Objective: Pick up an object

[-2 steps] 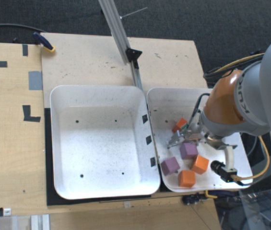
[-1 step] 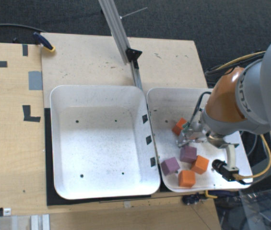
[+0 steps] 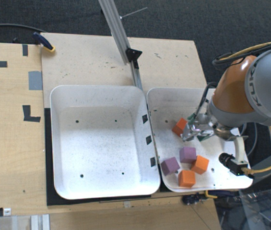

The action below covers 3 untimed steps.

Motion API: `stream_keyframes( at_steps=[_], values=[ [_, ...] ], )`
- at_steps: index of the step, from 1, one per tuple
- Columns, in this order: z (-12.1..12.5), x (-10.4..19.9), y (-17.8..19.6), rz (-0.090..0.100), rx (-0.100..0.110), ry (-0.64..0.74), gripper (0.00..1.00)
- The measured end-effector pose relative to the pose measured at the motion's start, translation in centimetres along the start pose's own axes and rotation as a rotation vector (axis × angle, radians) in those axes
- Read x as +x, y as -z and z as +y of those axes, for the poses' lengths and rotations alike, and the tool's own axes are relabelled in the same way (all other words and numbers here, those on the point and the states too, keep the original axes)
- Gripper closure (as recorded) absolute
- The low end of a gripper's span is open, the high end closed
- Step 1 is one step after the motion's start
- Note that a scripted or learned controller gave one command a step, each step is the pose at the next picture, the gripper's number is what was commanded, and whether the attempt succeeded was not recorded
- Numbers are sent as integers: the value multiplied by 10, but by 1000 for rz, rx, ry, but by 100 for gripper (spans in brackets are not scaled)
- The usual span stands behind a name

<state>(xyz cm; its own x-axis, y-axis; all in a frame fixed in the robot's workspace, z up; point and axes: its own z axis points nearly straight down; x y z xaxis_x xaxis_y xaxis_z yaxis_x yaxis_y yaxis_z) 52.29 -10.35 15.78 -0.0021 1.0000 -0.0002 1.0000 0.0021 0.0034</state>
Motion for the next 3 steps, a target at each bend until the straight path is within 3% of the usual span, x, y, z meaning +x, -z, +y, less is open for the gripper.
stream_keyframes(
  at_steps=[1, 3],
  values=[
    [2, 0, 51, -1, -1, 0, 100],
    [30, 102, 54, 2, 5, 5, 100]
  ],
)
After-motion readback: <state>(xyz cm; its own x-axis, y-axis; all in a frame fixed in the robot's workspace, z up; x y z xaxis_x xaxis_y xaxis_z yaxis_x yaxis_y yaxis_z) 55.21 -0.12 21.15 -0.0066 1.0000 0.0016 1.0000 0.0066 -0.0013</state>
